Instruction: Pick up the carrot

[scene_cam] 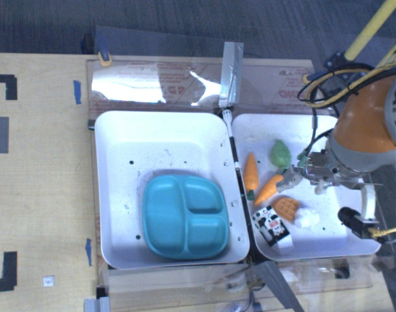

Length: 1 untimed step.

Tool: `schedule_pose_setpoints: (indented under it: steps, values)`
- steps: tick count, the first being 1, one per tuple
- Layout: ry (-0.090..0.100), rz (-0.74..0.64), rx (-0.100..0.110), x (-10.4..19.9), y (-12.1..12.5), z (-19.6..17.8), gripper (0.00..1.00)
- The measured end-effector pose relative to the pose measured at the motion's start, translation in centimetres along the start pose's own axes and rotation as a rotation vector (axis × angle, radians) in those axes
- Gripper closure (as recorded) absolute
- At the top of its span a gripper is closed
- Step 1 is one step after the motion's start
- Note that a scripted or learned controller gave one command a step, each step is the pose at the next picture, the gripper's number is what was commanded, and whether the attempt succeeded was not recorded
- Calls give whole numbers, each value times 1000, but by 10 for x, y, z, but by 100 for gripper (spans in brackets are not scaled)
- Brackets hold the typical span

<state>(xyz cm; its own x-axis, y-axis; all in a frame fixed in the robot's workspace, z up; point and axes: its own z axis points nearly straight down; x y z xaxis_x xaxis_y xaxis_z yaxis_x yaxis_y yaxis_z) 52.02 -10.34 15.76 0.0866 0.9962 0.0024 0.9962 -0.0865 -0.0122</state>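
Observation:
An orange carrot (251, 171) with a green end lies upright along the left wall of the right bin (328, 242). A second tapered orange piece (269, 188) lies slanted just right of it. My gripper (306, 181) hangs low over the middle of the right bin, to the right of both orange pieces. Its fingers (291, 178) look open, with nothing between them. The left finger is close to the upper tip of the slanted orange piece.
The right bin also holds a green vegetable (280, 153), an orange waffle-like piece (287, 207), a black-and-white item (270, 225) and a small white lump (307, 220). A blue divided plate (184, 216) sits in the left bin (119, 142). Cables (328, 83) loop above the arm.

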Motion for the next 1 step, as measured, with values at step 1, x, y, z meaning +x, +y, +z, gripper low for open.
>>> schedule_pose_setpoints:
  steps: [1]
  values:
    - [-2,-45,-16,9,41,70,0]
